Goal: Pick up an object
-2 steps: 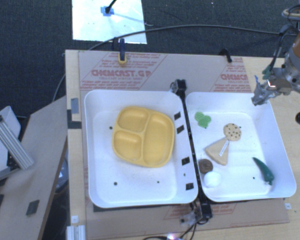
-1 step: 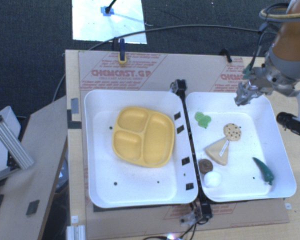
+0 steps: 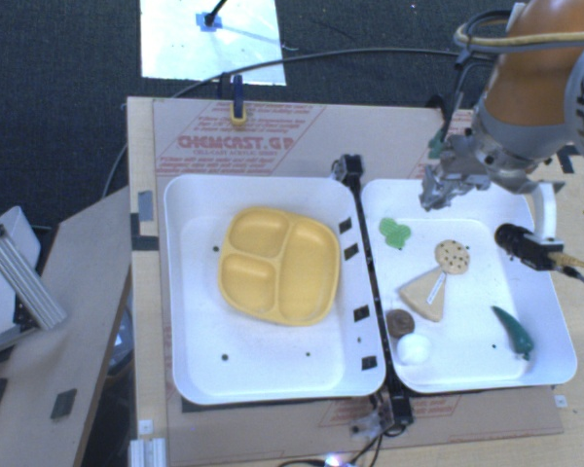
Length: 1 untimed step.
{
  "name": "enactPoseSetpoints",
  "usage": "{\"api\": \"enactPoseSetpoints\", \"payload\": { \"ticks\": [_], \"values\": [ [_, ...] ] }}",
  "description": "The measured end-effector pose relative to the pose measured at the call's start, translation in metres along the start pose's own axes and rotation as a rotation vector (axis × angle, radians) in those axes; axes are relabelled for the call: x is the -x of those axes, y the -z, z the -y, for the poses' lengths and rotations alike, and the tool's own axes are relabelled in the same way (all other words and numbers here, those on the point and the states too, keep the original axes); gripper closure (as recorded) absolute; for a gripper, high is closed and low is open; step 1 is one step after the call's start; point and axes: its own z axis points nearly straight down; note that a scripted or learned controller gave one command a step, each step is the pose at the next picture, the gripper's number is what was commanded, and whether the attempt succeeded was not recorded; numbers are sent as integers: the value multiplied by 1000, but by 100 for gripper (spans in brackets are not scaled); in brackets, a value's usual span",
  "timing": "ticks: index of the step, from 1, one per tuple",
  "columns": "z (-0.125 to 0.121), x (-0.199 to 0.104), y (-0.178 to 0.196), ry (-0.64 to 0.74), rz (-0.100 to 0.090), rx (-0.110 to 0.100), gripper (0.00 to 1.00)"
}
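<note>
Camera view has the end effector hovering over the right bin's far-left corner; whether it is apart or together cannot be told. Just below it lies one green leaf-shaped piece. Nearby: one cookie, one cheese wedge, one green pepper, one white ball.

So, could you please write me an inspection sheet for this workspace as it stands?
Surface: left bin and right bin sit side by side on a brown board.
Job's things: right bin holds a green leaf-like piece, cookie, cheese wedge, brown round piece, white ball, green pepper.
Clutter: yellow divided plate in the left bin.
Grippers: gripper above the right bin's far left corner, holding nothing visible.
Cables: dark cable crosses behind the board.
Surroundings: dark floor, white sheet.
</note>
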Motion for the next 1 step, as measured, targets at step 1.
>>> {"api": "enactPoseSetpoints", "payload": {
  "ticks": [1],
  "values": [
    [3, -54, -2, 0, 0, -1, 100]
  ]
}}
